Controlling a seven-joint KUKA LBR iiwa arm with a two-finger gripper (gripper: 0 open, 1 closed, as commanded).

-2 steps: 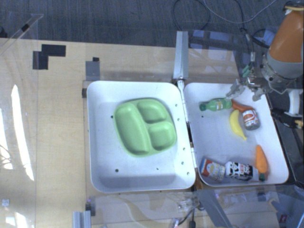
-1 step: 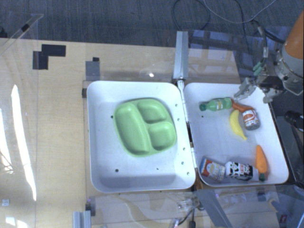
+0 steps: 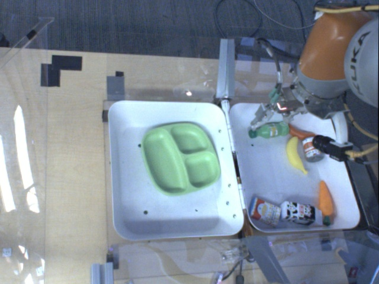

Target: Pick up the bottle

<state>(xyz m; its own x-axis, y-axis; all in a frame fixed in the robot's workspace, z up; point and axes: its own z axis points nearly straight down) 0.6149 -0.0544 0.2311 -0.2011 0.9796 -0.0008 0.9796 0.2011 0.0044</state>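
Note:
A small green bottle (image 3: 270,131) with a green cap lies on its side at the back of the right bin (image 3: 266,176), cap pointing left. My gripper (image 3: 266,116) hangs directly over it, at or just above its top side, reaching in from the grey and orange arm (image 3: 331,52) at the right. I cannot make out contact between the two. A second, larger bottle (image 3: 284,212) with a black-and-white cow pattern and a red end lies along the bin's front wall.
A yellow banana (image 3: 296,155), a small can (image 3: 311,149) and an orange carrot (image 3: 325,198) share the right bin. A green divided plate (image 3: 180,157) sits in the left bin (image 3: 127,206). Black cable runs along the arm's right side.

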